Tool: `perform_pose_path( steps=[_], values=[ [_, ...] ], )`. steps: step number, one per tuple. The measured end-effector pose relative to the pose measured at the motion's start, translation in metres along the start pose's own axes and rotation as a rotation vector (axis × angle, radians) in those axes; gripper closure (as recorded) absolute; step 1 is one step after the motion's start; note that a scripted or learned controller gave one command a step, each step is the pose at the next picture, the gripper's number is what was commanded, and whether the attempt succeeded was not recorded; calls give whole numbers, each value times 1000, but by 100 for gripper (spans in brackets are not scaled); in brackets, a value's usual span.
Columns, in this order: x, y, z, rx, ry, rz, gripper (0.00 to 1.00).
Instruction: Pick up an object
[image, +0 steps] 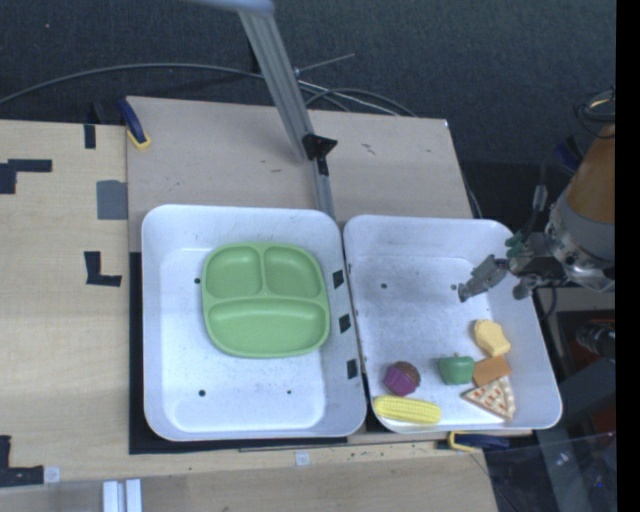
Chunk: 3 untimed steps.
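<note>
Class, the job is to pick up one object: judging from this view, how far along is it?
Done: the gripper is over the right bin. In hand: nothing; its fingers look spread with nothing between them. Left: descend on and lift one item, such as the yellow block, green pepper, purple piece, corn or pizza slice.

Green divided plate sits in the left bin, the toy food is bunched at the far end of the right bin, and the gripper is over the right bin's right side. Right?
One slip: in the camera view the toy food is bunched at the near end of the right bin, not the far end. The green divided plate does sit in the left bin, with the gripper over the right bin's right side.
</note>
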<state>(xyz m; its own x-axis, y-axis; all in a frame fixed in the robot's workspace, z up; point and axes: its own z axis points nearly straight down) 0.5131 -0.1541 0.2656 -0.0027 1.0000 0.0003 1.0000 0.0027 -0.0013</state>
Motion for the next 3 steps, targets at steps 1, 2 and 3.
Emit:
perform_pose_path(
  steps=[1, 2, 3],
  values=[
    [0, 0, 0, 0, 0, 0, 0],
    [-3, 0, 64, 7, 1, 2, 0],
    [-3, 4, 127, 6, 1, 2, 0]
  ],
)
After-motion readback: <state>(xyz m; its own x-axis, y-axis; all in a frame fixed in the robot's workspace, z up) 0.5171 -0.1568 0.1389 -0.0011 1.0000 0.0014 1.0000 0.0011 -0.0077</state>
